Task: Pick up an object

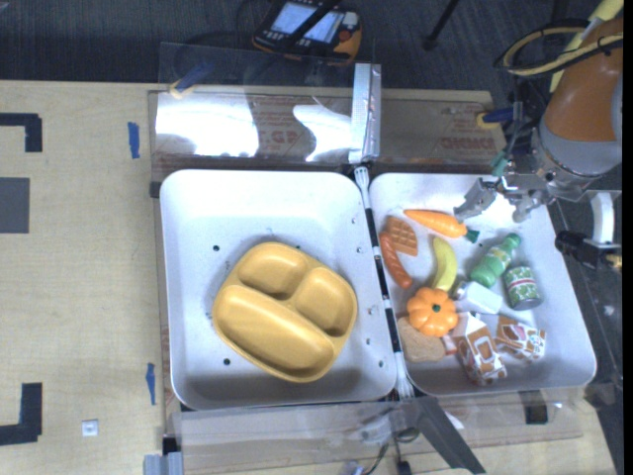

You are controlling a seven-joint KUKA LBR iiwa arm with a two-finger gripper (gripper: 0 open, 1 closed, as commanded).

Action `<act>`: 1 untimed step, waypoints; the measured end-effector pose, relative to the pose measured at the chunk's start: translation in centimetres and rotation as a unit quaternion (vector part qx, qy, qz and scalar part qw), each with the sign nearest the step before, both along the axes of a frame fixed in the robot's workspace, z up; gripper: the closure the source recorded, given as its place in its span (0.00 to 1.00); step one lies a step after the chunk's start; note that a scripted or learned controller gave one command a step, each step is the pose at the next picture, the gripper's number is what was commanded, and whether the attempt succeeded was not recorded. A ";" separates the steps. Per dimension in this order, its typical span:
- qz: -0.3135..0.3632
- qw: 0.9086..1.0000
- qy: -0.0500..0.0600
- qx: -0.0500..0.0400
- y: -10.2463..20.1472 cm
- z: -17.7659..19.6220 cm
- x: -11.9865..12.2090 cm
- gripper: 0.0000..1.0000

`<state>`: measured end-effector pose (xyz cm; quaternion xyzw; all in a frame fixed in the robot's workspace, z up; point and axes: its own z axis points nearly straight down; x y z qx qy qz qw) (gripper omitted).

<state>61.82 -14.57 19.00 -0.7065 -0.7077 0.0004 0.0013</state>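
The right bin (564, 364) holds a heap of toy food: an orange carrot (435, 223), a waffle (401, 236), a banana (445, 263), a small pumpkin (433, 310), a green bottle (495, 258), a green can (521, 287) and two small cartons (482, 352). My gripper (497, 203) hangs over the back of this bin, just right of the carrot's tip and above the green bottle. Its fingers are spread open with nothing between them.
The left bin (188, 226) holds a yellow divided plate (287, 310). A ridge (376, 265) separates the two bins. A clear panel (257, 127) stands behind them, and a handheld pendant (307, 26) lies on the floor beyond.
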 end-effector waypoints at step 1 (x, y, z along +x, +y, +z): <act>-0.099 0.995 0.001 0.000 -3.4 -5.3 -2.2 0.00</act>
